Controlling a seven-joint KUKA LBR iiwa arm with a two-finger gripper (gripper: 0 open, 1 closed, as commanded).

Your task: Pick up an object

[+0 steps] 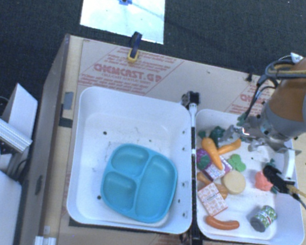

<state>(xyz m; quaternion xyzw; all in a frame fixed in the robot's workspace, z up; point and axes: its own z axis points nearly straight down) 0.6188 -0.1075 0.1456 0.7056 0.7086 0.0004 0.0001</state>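
Observation:
The right bin (295, 231) holds several toy foods. An orange carrot (213, 151) lies beside a smaller orange piece (229, 146) and a dark green item (217, 133) near the bin's far left. A purple pack (208, 161), a light green piece (237, 162), a cream round (234, 182), a pink piece (263, 180), a checkered box (211, 198), a sausage (222, 223) and a small can (264, 218) are spread across the rest. My gripper (246, 133) hangs low over the far part of this bin, just above the orange piece. Nothing shows in its grasp.
The left bin (103, 104) holds a blue divided plate (139, 182). A raised divider (191, 155) separates the two bins. The arm's grey and orange body (298, 97) covers the right bin's far right corner.

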